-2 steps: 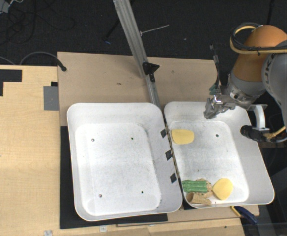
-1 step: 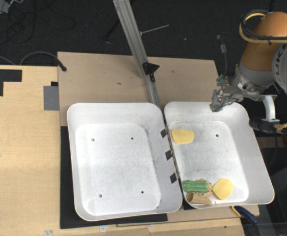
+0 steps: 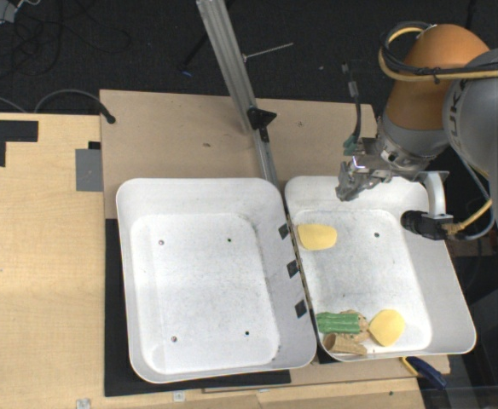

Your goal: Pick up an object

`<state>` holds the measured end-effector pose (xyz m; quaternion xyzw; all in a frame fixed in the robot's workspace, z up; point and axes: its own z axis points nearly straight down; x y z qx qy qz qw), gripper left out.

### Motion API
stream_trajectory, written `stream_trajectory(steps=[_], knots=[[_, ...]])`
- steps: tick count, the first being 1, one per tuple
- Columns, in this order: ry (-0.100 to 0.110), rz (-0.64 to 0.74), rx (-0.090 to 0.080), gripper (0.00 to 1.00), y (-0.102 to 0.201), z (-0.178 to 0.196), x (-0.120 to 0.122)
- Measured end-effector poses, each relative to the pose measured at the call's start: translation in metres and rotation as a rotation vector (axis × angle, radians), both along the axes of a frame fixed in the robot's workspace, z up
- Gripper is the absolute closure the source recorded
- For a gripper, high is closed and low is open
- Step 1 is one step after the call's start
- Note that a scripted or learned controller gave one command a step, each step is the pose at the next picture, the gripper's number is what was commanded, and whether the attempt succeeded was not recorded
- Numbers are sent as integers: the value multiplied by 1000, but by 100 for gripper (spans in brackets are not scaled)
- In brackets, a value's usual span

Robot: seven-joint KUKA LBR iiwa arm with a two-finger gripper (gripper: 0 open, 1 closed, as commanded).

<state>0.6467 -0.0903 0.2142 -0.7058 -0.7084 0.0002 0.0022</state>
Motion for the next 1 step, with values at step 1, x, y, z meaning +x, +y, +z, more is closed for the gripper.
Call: stream_trajectory(steps=[1], knots=[[3, 0, 0, 100, 54, -7, -22]])
